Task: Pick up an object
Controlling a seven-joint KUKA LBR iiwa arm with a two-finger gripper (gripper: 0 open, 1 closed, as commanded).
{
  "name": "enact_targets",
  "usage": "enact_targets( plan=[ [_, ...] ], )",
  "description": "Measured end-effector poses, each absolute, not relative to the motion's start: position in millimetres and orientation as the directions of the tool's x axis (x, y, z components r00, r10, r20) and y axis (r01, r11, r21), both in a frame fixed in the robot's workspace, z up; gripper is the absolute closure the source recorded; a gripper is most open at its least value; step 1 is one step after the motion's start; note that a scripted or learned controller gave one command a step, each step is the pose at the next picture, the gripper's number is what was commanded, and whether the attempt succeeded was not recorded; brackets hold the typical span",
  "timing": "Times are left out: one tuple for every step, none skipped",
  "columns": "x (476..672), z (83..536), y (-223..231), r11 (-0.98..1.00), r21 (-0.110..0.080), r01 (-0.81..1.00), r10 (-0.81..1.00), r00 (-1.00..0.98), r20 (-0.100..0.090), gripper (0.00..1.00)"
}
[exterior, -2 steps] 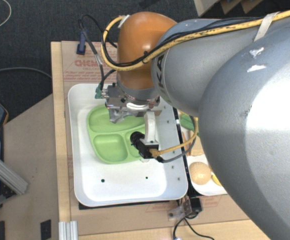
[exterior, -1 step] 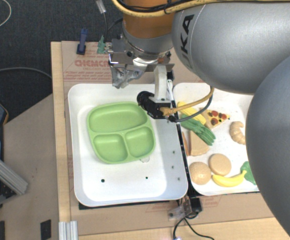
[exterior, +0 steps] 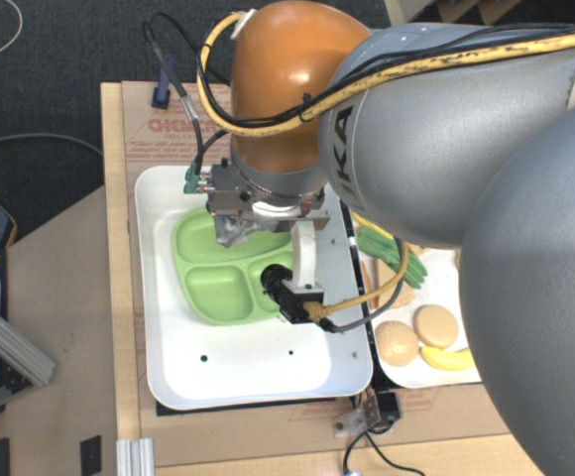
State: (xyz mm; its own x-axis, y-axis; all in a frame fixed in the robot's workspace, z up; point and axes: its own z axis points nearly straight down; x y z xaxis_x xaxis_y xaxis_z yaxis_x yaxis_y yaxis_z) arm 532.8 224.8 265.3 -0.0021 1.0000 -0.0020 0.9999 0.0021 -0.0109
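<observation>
A light green divided plate (exterior: 218, 286) lies in the left white bin (exterior: 248, 365), toward its back half. My gripper (exterior: 232, 230) hangs low over the plate's back compartment, under the orange wrist band. The wrist hides the plate's right and back parts. I cannot tell whether the gripper touches the plate, and nothing can be seen held in it.
The right bin (exterior: 406, 373) is mostly hidden by the arm. It holds two round tan pieces (exterior: 399, 343), a yellow banana (exterior: 446, 358) and a green leafy item (exterior: 392, 251). The front of the left bin is bare white floor. Cardboard lies under both bins.
</observation>
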Motion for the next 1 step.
enact_targets(
  plan=[
    [536.2,420.4,224.6,0.002,0.018,1.000,1.000,-0.002,0.008,1.00]
  ],
)
